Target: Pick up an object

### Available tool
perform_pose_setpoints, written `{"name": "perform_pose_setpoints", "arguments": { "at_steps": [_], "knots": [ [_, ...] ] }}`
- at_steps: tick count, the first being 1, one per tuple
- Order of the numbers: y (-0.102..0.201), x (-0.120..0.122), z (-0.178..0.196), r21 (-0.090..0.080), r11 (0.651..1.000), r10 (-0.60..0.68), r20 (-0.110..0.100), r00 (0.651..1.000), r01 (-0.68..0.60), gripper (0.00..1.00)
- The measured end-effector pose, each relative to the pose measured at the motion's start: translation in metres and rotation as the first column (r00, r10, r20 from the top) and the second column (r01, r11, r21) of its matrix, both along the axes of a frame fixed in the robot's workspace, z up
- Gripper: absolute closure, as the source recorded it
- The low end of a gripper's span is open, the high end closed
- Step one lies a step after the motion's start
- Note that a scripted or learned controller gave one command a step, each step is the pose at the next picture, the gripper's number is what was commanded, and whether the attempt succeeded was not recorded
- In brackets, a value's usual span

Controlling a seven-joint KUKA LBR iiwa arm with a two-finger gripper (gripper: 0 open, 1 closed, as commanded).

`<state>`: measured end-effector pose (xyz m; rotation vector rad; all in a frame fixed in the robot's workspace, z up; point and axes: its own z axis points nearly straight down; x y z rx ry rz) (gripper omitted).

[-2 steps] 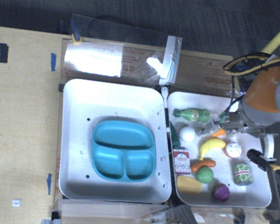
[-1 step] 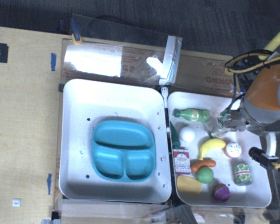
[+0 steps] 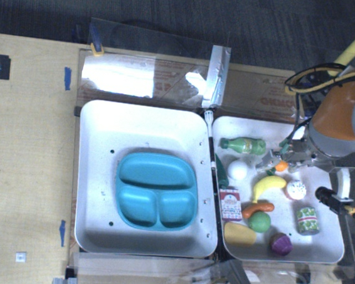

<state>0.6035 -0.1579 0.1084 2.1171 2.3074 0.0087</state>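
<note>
My fingers [image 3: 284, 157] hang low over the upper middle of the right white bin [image 3: 333, 252], just right of the green plastic bottle [image 3: 243, 145] lying on its side along the bin's far wall. I cannot tell whether they are apart or together; the wrist hides them, and nothing shows between them. A small orange piece [image 3: 281, 167] sits directly below them, touching or nearly so; cannot resolve which.

Candidate objects, all in the right bin: yellow toy banana [image 3: 268, 185], curved, just below and left of the fingers. White ball [image 3: 238, 171] to its left, under the bottle. Small round white item with red marks [image 3: 296, 190] right of the banana. Orange-red carrot-shaped toy [image 3: 258, 208] touching a round green ball [image 3: 259, 222] beneath it. Red and white small carton [image 3: 230, 204] against the bin's left wall. Flat yellow wedge [image 3: 240, 233] at the near left. Purple round toy [image 3: 281, 244] near the front edge. Green and white patterned can [image 3: 307, 220] toward the right side.

Left white bin [image 3: 91, 179]: holds one teal plastic divided tray [image 3: 157, 189], three compartments, centred.

Both bins rest side by side on the wooden bench [image 3: 20, 172]. My grey arm with orange band [image 3: 339, 117] enters from the right, cables looped above it.
</note>
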Motion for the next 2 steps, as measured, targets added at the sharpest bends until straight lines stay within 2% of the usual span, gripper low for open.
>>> {"name": "perform_pose_setpoints", "arguments": {
  "at_steps": [1,2],
  "knots": [
    [-0.026,0.034,-0.022,0.001,1.0,-0.031,-0.007,1.0,0.031,0.0],
    [-0.024,0.034,-0.012,0.0,1.0,-0.028,-0.007,1.0,0.028,1.0]
  ]
}}
